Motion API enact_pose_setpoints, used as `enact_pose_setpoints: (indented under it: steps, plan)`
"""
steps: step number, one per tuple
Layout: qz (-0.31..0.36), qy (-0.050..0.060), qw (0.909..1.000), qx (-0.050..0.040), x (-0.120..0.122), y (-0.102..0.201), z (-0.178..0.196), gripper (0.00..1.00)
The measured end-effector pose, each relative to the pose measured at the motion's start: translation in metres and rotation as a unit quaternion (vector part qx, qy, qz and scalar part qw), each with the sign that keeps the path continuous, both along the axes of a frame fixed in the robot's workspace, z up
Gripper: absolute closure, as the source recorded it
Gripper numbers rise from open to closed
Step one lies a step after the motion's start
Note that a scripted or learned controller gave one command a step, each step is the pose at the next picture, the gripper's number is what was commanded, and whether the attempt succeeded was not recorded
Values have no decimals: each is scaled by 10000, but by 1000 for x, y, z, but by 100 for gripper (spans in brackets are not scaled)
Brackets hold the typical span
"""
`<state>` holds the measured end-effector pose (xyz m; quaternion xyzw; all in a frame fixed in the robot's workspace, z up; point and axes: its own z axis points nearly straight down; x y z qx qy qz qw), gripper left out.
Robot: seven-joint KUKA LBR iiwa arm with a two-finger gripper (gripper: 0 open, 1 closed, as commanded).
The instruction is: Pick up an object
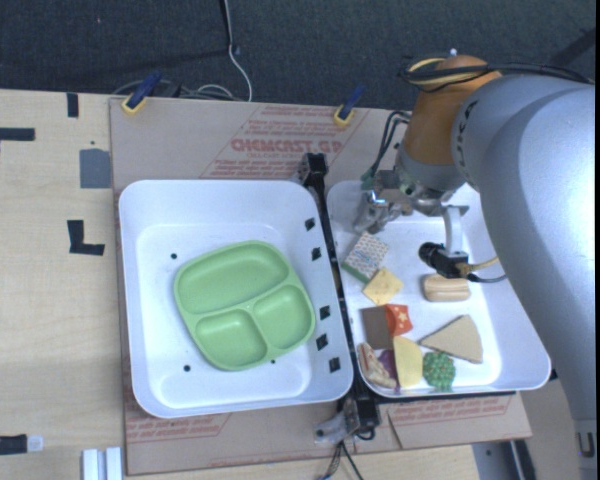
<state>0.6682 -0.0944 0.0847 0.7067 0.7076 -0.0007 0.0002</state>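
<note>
The green-and-white packet (365,257) is lying tilted in the right bin (510,363), just below the fingers (373,215), which are hanging over the bin's upper-left corner; whether they are spread or clenched cannot be told, and nothing is showing between them. Below the packet a yellow wedge (383,287) is resting, with a tan bread roll (446,288) to the fingers' lower right. Further down a brown block (376,325), a sandwich triangle (455,339) and a green broccoli piece (439,370) are sitting. The left bin (145,208) is holding a green divided tray (244,304).
</note>
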Motion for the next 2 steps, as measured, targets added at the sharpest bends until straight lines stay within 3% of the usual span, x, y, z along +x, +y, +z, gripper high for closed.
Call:
enact_pose_setpoints:
  steps: [2]
  plan:
    - [1,-5,10000,-2,0,-2,0,0]
